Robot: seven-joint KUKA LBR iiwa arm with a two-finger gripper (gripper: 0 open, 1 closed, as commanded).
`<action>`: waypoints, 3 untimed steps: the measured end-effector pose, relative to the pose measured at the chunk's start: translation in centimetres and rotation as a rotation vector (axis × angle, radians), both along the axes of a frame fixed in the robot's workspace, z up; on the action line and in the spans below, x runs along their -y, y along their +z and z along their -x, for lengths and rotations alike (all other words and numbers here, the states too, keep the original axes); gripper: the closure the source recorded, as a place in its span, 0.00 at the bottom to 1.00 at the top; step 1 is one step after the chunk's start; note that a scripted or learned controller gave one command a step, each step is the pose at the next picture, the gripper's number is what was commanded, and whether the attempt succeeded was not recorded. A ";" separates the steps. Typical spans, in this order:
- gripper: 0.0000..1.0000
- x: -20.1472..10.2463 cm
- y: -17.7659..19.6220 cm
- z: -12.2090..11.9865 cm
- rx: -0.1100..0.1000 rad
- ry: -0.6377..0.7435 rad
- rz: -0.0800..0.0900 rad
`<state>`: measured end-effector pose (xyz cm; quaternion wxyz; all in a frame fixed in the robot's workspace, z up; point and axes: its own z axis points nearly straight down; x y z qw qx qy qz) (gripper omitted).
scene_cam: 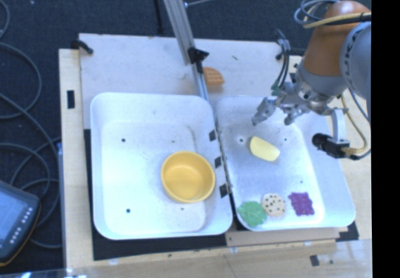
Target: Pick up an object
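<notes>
Over the right bin's [325, 173] far end, the arm reaches in from the right, orange band up, gripper [275, 113] hanging above the bin floor with fingers spread apart, nothing between them. One yellow block [264, 148] lies just below the gripper, long axis running from upper left to lower right. Near edge: one green piece [252, 212], one spotted cookie [272, 204], one purple piece [302, 203]. Left bin [119, 120]: one yellow bowl [187, 176], upright.
</notes>
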<state>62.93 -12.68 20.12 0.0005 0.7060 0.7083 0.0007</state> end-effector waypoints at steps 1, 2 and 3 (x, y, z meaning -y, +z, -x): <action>0.00 0.0 0.0 0.0 0.000 0.000 0.000; 0.00 -0.1 -6.2 0.6 -0.007 -0.004 0.002; 0.00 0.1 -10.1 0.6 -0.002 -0.006 0.004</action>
